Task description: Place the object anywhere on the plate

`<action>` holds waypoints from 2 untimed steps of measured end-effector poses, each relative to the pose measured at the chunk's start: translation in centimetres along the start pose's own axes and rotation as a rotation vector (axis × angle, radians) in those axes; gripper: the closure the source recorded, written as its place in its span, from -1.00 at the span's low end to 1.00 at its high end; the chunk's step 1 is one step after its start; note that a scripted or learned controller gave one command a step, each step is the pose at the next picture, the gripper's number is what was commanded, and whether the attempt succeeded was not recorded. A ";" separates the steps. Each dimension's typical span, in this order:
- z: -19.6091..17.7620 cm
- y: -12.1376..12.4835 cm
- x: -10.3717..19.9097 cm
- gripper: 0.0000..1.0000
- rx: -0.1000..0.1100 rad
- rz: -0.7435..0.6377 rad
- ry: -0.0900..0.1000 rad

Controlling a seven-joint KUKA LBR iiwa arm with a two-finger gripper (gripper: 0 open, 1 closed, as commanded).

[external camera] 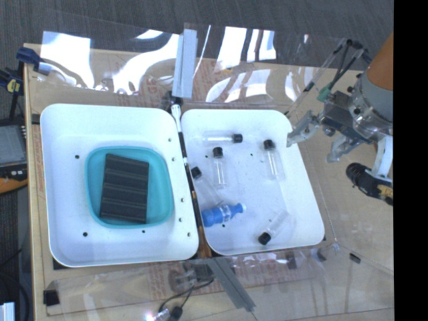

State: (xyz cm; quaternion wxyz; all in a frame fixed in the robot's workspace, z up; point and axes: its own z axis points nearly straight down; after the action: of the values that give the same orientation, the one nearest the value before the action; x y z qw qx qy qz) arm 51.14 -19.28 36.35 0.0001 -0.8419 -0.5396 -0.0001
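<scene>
looking for print first, we found no brand, label or lettering that we could read on anything in the bins or on the bench.

the left bin (53,179) was a shallow white tray with rounded corners and a smooth matt skin. in its middle lay the plate (160,199), a teal, squarish dish with soft rounded corners and a low raised rim. on the plate rested the dark block (125,188), a flat charcoal rectangle with ribs running across it, a little tilted against the plate's edges and lying wholly within the rim.

the right bin (304,199), of the same white make, touched the left one along its inner edge. it held several clear vials with black caps (217,166), thin see-through tubes lying at different angles, and a small blue bottle (221,214) of translucent plastic lying on its side near the bin's lower left. a black-capped vial lay near the lower right corner (271,231).

the gripper (321,142) stood just outside the right bin's upper right corner, over the pale bench (348,246), well apart from the plate. its two grey metal fingers (301,130) were spread wide, with nothing between them. behind it we saw the grey wrist and a bit of the orange band (381,62).
</scene>
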 end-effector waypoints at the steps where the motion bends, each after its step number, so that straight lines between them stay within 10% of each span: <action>1: -7.9 -2.7 -2.3 -1.00 0.000 0.082 0.000; 2: -7.9 -2.7 -2.3 -1.00 0.002 0.192 0.001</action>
State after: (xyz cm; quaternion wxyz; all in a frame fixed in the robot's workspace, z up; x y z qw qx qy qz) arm 47.73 -20.22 44.22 0.0013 -0.8898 -0.4564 0.0000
